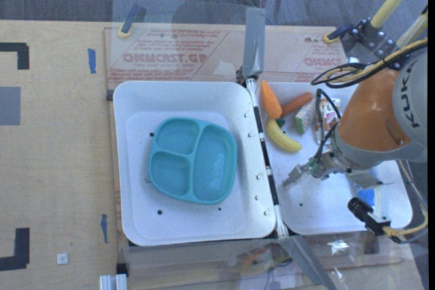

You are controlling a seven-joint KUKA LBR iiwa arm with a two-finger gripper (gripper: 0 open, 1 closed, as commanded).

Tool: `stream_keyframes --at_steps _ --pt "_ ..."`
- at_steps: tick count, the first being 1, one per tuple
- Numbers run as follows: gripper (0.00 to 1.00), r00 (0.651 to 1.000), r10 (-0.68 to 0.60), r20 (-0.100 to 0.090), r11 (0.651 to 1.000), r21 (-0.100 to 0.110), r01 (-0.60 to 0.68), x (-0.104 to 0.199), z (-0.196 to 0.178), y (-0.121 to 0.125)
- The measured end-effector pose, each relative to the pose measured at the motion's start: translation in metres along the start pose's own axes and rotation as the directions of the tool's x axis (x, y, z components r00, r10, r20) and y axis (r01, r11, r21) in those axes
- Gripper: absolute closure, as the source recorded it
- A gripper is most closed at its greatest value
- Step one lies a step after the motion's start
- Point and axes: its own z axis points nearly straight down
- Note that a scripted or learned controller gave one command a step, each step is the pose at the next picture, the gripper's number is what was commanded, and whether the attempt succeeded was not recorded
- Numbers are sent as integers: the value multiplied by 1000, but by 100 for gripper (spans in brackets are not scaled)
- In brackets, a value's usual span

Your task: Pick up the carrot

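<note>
Two white bins, the carrot at the back of the right one

Two shallow white bins stand side by side on the wooden bench. The left bin (136,112) holds a teal plate (194,159) with three compartments; the plate lies flat near the middle of this bin.

Just right of the wall between the bins, in the far left corner of the right bin (319,210), lies the carrot (271,100), orange, with its narrow end pointing away from the camera. A second orange-red piece (296,104) lies just beside it on the right, at a slant. In front of the carrot lies a yellow banana (282,137), close to it. Right of these is a small green thing (300,122) and a packet (325,115) with red and white print.

The gripper (297,175) hangs over bare bin floor, in front of the banana and apart from the carrot. Its fingers stand only a narrow way apart, with nothing between them. Behind it, the orange band of the arm (370,115) covers the right part of the bin.
</note>
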Motion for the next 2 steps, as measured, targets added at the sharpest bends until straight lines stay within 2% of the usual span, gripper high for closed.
stream_keyframes --at_steps 1,2 --pt "0 997 -80 0 997 7 80 51 -94 -18" --pt "100 997 -74 1 997 8 73 47 -102 -18"
